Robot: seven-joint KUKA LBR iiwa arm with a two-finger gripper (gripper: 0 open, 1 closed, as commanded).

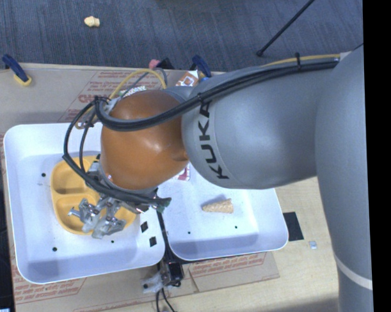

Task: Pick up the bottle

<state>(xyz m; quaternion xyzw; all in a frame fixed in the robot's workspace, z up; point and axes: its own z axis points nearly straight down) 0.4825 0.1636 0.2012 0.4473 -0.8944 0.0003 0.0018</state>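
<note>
Glossy white plastic bins [32, 254], matt cardboard bench [52, 83], bare metal tool [98, 219]

Robot lab – KUKA arm [258, 131] over white bins [24, 190], cardboard-covered bench [65, 80] – clamps [16, 69], grey carpet [178, 25].

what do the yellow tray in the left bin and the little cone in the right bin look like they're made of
Yellow tray: likely moulded plastic, smooth and evenly coloured with rounded compartment edges. Cone: tan with a faint waffle-like texture, probably a plastic toy ice-cream cone, though the material stays uncertain.
</note>
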